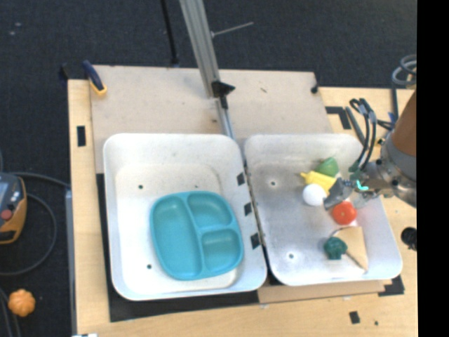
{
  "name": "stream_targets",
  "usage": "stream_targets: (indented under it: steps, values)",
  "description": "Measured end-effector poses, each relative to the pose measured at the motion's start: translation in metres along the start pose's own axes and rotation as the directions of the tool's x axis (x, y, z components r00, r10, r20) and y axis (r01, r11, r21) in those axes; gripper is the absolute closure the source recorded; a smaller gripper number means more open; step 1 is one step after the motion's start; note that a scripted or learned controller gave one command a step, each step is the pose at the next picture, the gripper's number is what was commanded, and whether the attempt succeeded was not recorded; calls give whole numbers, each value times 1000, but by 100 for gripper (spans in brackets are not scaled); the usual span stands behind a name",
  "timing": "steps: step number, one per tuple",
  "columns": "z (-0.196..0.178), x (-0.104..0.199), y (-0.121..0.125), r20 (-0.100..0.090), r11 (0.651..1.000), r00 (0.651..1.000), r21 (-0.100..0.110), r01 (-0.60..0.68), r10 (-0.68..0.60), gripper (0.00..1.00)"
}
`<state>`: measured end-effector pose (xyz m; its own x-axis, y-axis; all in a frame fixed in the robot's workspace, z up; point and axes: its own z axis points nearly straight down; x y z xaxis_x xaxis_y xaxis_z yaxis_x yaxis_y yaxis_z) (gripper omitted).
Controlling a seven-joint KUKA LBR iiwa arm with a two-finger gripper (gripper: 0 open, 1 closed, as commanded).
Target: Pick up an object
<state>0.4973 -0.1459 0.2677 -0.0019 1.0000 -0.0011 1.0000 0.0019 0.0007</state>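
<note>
we see two white bins side by side on the bench. the left bin (119,153) holds a blue divided tray (196,234), lying flat toward its lower half, well apart from anything the arm could want. the right bin (280,153) carries the small pieces, bunched near its right side: a green piece (327,166), a yellow piece (317,179) touching a white ball (313,195), a red ball (344,213), and a dark green toy (334,247) lower down beside a tan wedge (356,248).

the gripper (345,190) reaches in from the right and sits low over this cluster, between the white ball and the red ball, which we judge puts it in place for a grasp at one of them. we cannot tell whether its jaws are apart or together; the tip is too small and blurred. nothing is visibly held, so every candidate object lies in the right bin.
</note>
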Motion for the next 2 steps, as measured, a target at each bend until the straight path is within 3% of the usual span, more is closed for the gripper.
stream_targets:
  steps: [1, 2]
  values:
    - [0, 0, 0, 0, 1000, 1000, -1, 0, 0, 0]
    - [62, -5, 0, -1, 1000, 1000, 5, -2, 2, 0]
